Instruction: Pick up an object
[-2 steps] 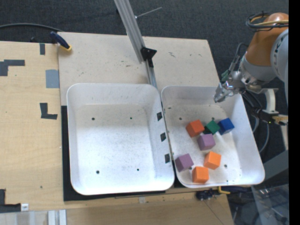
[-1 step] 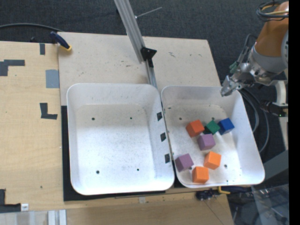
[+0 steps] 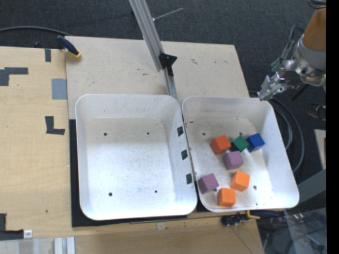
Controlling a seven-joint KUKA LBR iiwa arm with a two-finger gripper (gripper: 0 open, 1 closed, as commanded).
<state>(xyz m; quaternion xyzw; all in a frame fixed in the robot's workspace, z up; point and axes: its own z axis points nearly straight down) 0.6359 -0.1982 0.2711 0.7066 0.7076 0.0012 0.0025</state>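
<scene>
The right bin [image 3: 275, 126] holds several small blocks: an orange one [image 3: 220, 144], a green one [image 3: 240, 142], a blue one [image 3: 256, 141], a purple one [image 3: 232, 159], another purple one [image 3: 208, 182], and two orange ones [image 3: 240, 180] [image 3: 226, 197]. My gripper [image 3: 266, 90] hangs above and just outside the bin's far right corner, well clear of the blocks, with nothing seen in it. The arm's orange band [image 3: 318, 28] is at the top right.
The left bin [image 3: 85, 120] sits next to the right one. A slanted metal rail [image 3: 148, 28] runs down to the divide between the bins. Black cables [image 3: 294, 136] loop beside the right bin. A blue and yellow clamp [image 3: 69, 46] lies at the bench's back left.
</scene>
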